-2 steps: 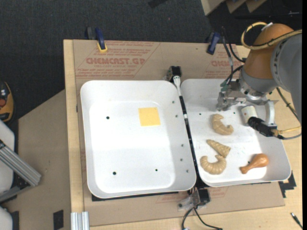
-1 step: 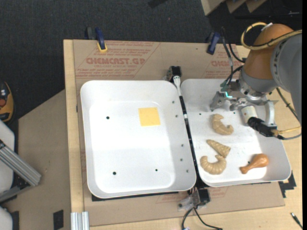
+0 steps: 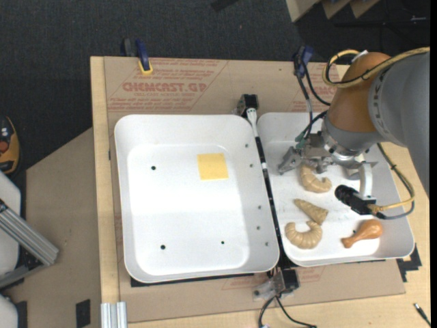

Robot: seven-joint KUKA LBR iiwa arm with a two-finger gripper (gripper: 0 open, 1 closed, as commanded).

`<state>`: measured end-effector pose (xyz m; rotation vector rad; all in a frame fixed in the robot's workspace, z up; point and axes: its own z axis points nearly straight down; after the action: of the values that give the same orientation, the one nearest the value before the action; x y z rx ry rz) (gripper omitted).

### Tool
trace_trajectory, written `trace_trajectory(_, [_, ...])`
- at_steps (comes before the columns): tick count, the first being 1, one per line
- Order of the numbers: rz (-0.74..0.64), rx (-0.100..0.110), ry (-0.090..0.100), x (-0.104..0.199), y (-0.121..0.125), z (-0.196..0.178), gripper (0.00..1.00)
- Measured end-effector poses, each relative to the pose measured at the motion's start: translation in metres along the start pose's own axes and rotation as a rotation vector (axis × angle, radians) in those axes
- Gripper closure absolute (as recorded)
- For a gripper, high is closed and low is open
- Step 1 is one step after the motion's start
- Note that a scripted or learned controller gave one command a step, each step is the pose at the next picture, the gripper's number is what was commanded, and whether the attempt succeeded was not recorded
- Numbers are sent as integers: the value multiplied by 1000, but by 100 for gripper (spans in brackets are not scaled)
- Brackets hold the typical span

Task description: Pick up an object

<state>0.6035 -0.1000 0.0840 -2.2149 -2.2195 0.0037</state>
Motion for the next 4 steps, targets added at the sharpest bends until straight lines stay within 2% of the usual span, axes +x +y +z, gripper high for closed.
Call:
trace_trajectory(1, [2,-6,-2,-2,2,-11,100])
trace_trajectory(2, [-8,-22,-1,76,67,-109,100])
trace_trajectory(3, [-6,-4,0,154,56,-101,100])
trace_trajectory(4, [-6,-14,2,222,63,-161,100])
